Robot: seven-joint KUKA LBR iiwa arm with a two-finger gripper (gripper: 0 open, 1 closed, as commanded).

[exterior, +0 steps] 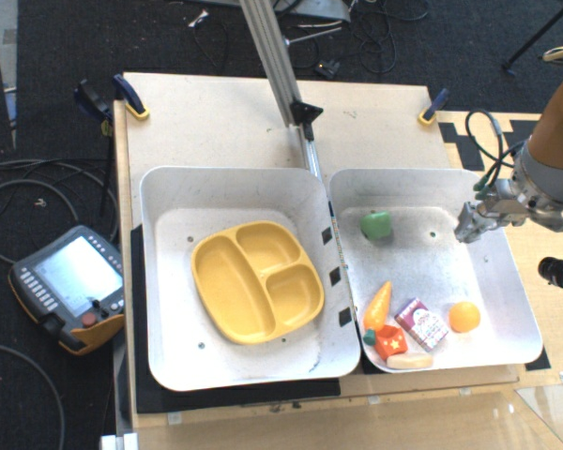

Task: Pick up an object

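Pincer [467,225] hangs over the right bin's [507,279] far right edge; whether it stands apart or together cannot be told, and nothing shows in its grip. Left bin [159,251] bears a yellow divided plate [257,279]. Candidate objects lie in the right bin: green pepper [377,224], nearest; pink carton [421,324]; carrot [378,303]; orange ball [464,317]; strawberry [390,342]. All look light, rigid plastic, probably slippery; take the pepper across its widest girth.

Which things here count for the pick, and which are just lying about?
For the pick: gripper; green pepper; carrot; red toy; pink carton; orange ball.

Lying about: yellow divided plate; teach pendant; clamps.
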